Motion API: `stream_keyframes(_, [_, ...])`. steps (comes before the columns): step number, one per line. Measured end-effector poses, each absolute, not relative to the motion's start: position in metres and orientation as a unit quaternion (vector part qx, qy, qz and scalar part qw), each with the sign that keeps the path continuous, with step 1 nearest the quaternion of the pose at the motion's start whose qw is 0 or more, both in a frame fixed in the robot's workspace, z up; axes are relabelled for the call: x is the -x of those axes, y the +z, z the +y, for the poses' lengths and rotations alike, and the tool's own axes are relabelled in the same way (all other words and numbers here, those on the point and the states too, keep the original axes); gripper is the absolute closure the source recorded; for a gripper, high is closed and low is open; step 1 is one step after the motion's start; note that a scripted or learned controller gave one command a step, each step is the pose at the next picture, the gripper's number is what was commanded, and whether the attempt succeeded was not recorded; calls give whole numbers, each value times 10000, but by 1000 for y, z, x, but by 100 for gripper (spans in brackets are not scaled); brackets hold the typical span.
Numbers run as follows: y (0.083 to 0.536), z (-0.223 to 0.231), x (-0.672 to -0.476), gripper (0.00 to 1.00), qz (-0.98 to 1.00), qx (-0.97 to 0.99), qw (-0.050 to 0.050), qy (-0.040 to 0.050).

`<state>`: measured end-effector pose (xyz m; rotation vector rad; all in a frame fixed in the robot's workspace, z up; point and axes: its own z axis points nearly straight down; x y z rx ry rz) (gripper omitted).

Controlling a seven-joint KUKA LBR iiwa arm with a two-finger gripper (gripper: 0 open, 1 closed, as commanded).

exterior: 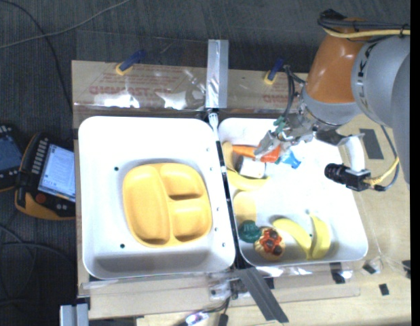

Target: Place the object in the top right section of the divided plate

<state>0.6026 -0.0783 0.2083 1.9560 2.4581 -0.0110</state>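
Yellow plastic divided plate (167,202), left of centre, holds nothing; gripper (276,143) sits over right bin's (345,202) clutter, grip state indeterminate. Placement pending.

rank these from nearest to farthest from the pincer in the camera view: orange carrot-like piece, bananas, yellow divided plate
From the pincer, at the top of the right bin:
1. Orange carrot-like piece, just to its left in the same bin.
2. Bananas, at the bottom of the right bin.
3. Yellow divided plate, across the divider in the left bin.
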Motion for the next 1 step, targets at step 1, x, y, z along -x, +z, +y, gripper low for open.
stream_keyframes(1, [187, -54, -606, 100, 8174, -5761, -7, -25])
